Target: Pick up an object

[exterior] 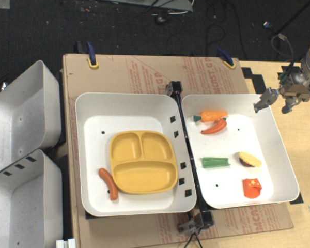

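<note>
Gripper point(277, 101): fingers spread, holding nothing, above the right bin's point(279, 138) far-right rim.
Right bin contents: carrot point(214, 116) touching red chili point(214, 127); green bean piece point(216, 162); yellow-brown food piece point(249, 159); red piece point(252, 188).
Left bin point(88, 138): yellow divided plate point(143, 161), sausage point(108, 184).
Risk: carrot and chili touch, so a grasp may nudge both or slip; small pieces lie flat.

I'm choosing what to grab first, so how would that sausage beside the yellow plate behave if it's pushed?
The sausage looks round and slender, so it would probably roll sideways. It lies against the yellow plate, which may block rolling that way. Its smooth skin could slip.
</note>
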`<state>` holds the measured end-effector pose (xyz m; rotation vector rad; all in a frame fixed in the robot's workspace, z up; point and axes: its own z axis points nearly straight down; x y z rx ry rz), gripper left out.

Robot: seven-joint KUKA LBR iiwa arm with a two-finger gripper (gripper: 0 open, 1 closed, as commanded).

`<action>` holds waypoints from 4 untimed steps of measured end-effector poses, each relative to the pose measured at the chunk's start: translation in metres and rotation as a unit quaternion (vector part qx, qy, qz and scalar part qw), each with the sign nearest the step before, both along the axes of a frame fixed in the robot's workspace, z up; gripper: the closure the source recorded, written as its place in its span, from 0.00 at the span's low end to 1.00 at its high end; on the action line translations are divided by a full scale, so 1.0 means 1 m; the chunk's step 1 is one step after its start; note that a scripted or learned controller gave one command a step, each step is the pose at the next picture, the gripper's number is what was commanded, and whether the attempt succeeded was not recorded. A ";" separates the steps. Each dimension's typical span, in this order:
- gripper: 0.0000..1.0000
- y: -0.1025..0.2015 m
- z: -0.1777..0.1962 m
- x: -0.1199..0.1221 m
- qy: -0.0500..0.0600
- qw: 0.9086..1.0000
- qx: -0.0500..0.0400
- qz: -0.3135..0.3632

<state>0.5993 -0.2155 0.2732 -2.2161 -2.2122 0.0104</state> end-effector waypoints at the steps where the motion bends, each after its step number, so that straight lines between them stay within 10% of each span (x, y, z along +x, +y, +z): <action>1: 0.00 0.001 0.007 0.002 -0.006 1.000 -0.002 0.002; 4: 0.00 0.006 -0.163 0.017 -0.004 1.000 -0.001 0.002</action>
